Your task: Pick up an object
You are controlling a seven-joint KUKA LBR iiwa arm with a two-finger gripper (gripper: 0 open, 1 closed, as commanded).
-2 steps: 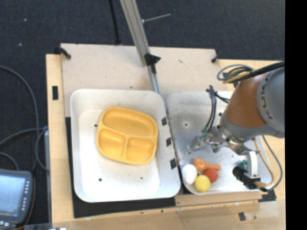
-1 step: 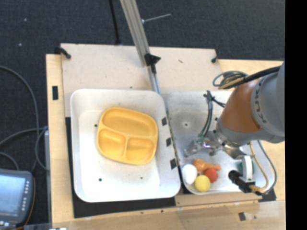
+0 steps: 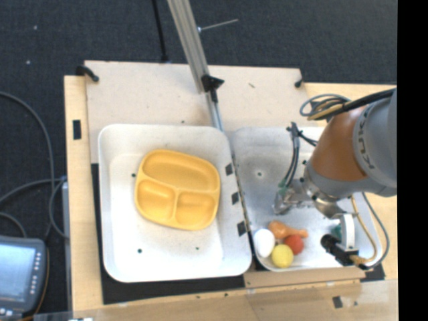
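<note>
Four small toy foods cluster at the lower right of the frame, in the right white bin [image 3: 249, 159]: a white egg [image 3: 264, 242], yellow ball [image 3: 282, 255], red ball [image 3: 295, 244], orange piece [image 3: 279, 229]. Above them the grey-and-orange arm [image 3: 348, 152] bends down; its gripper [image 3: 286, 202] is too indistinct to read.

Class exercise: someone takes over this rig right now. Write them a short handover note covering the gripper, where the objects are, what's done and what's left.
Gripper: low inside the right bin; nothing seen held.
Objects: white egg, yellow ball, red ball and orange piece clustered at the right bin's near edge. Yellow divided tray lies in the left bin.
Done: no pick visible.
Left: grasp and lift one object.
</note>
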